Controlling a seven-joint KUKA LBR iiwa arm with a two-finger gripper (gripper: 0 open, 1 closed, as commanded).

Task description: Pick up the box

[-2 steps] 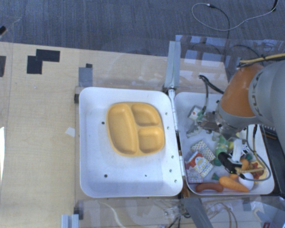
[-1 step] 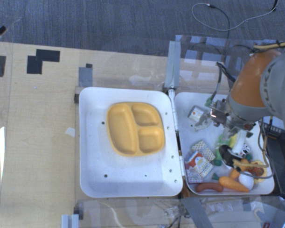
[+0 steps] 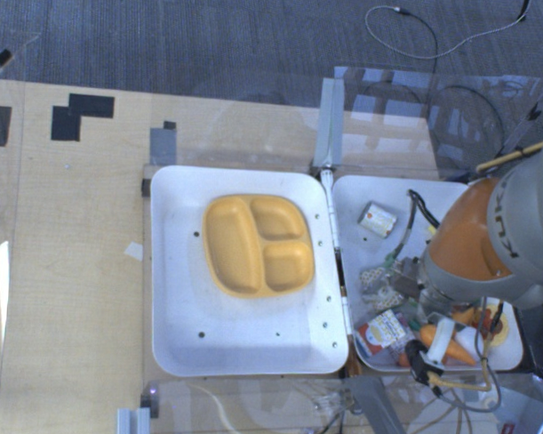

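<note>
A small white box (image 3: pixel 376 219) with a yellowish label lies at the back left of the right bin (image 3: pixel 345 198). My gripper (image 3: pixel 402 293) hangs low over the middle of that bin, below the orange wrist band, and in front of the box and apart from it. Around the gripper lies a clutter of small items.
The left bin (image 3: pixel 174 328) holds a yellow divided plate (image 3: pixel 257 244). In the right bin, a red-and-white packet (image 3: pixel 386 330), a speckled piece (image 3: pixel 372 277) and an orange item (image 3: pixel 460 353) lie near the front. The arm covers the bin's right half.
</note>
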